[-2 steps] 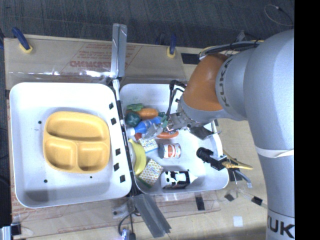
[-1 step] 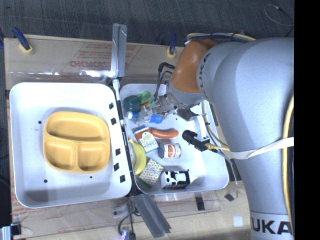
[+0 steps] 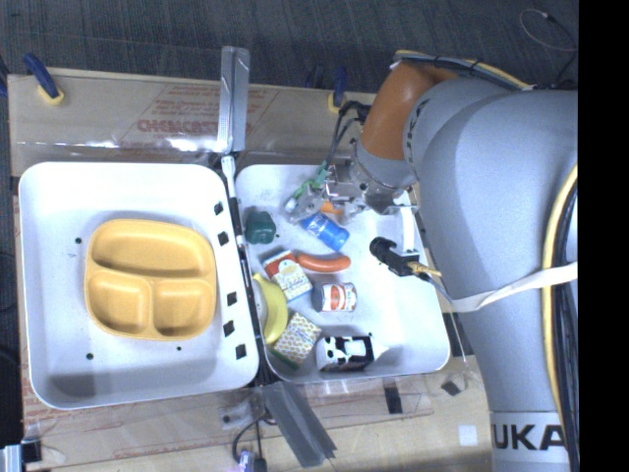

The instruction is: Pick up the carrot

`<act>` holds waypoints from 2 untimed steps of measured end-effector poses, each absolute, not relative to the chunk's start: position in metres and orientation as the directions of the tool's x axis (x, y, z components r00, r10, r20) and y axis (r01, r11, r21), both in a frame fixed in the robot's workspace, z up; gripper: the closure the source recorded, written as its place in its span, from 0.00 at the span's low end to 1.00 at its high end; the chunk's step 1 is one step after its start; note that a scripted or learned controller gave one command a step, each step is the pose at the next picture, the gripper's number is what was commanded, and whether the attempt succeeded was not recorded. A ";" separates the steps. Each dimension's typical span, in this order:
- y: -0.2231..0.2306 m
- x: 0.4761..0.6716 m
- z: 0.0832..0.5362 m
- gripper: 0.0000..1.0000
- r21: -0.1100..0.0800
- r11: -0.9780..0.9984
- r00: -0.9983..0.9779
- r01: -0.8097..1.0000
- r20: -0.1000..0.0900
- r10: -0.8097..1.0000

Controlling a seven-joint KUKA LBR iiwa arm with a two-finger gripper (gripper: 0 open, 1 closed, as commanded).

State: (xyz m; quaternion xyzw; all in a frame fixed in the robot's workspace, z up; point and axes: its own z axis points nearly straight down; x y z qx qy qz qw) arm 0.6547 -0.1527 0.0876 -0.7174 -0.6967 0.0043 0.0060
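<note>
Since the carrot (image 3: 322, 262) lies flat on its side mid-way down the right bin (image 3: 429, 334), you've got its whole length to work with. It looks like a toy: light, stiff, smooth-skinned, so likely a bit slippery and prone to rolling if you clip it off-centre. Nothing fragile about it, as far as I can judge.

Take it across the middle, jaws square to the long axis. The ends taper and would squirt out.

Watch the neighbours. A small carton (image 3: 292, 279) sits touching or nearly touching its left end, a blue packet (image 3: 324, 230) lies just above, and a red can (image 3: 337, 297) just below. The right end has more free floor around it, so bias your grasp slightly that way. The banana (image 3: 273, 308) and a dark green piece (image 3: 259, 226) are further left, out of your path.

The gripper (image 3: 326, 193) hangs over the bin's upper part, near the blue packet and apart from the carrot. Clutter around the tool is too muddled; you can't tell from this view whether it's spread or closed, and I see no carrot in it.
</note>
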 end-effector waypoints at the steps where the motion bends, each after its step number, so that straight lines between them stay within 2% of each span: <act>1: -0.151 0.654 0.093 1.00 -0.022 -0.020 0.020 1.000 0.001 1.000; 2: -0.135 0.635 0.088 1.00 -0.008 0.030 -0.029 1.000 0.002 1.000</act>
